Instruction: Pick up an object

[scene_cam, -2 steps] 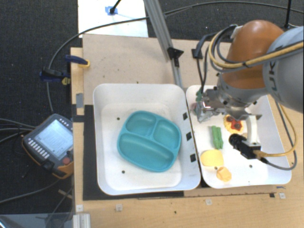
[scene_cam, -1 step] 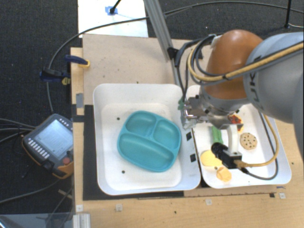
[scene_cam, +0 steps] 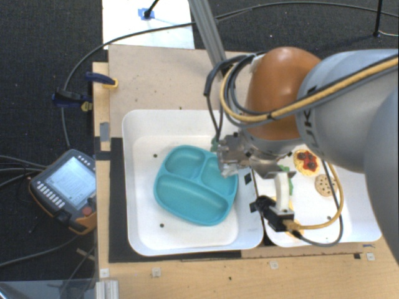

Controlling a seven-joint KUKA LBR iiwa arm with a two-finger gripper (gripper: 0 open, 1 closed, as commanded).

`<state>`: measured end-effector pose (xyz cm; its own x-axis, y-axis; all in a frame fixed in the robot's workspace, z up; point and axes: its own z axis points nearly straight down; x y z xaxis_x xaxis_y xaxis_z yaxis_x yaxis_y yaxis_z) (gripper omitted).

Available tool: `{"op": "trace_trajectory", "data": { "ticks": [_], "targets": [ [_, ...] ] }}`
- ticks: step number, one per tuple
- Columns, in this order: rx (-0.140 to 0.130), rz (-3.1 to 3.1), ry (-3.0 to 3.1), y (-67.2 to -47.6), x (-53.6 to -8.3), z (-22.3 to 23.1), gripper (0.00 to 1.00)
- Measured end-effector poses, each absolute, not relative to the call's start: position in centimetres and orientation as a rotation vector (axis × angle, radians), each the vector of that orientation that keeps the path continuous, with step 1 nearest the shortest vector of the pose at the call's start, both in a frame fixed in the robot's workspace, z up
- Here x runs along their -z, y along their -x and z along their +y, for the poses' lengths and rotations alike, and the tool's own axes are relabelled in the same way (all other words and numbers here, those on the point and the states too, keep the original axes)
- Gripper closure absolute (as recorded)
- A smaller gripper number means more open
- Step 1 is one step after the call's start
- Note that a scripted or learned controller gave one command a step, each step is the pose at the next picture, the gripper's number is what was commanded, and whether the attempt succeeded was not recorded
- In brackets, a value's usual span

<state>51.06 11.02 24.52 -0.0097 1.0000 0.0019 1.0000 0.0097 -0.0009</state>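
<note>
Over the inner edge of the left bin (scene_cam: 134, 185), the gripper (scene_cam: 229, 162) sits low at the rim of a teal plate (scene_cam: 193, 187); whether the jaws are released or clenched cannot be told, since the wrist housing hides them. The plate is a rounded, divided tray of smooth teal plastic with three shallow compartments and raised ridges between them. It lies flat in the middle of the left bin, slightly turned, its right upper edge right under the gripper. Above the gripper the arm (scene_cam: 349, 111) shows its orange band and grey body, wrapped by yellow and black cables. In the right bin (scene_cam: 368, 232), two small flat things, a red‑topped piece (scene_cam: 307, 161) and a speckled tan round (scene_cam: 323, 184), lie near the arm.
</note>
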Motion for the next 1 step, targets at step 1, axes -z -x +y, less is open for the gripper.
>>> {"op": "trace_trajectory", "data": {
  "ticks": [1],
  "targets": [
    [0.001,-2.226,2.216,-51.12,-24.54,10.76,0.0]
  ]
}}
